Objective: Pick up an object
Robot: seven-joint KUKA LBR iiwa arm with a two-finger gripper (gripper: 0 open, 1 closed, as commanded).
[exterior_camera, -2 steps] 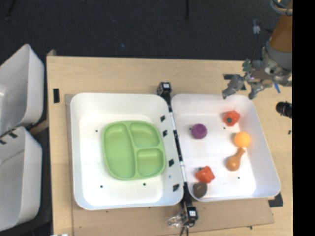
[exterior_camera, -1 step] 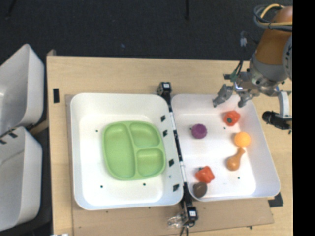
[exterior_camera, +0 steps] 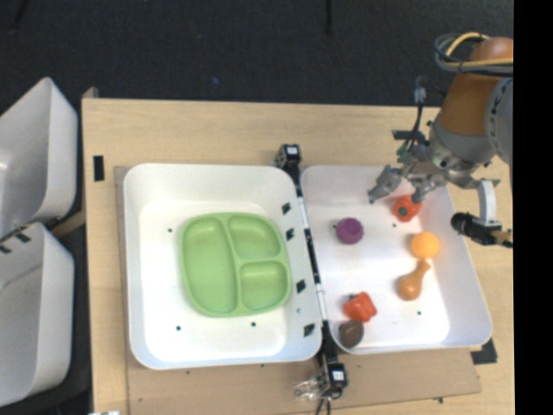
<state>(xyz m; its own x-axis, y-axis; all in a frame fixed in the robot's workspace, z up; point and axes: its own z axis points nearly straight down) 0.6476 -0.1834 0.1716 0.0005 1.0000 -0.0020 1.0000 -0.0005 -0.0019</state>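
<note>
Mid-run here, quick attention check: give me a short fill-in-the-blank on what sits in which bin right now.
1. The green divided plate lies in the ____ bin.
2. The purple object lies in the ____ bin.
3. The gripper is above the right bin, closest to a small ____ object.
4. The plate has ____ compartments.

Missing words: left; right; red; three
</note>
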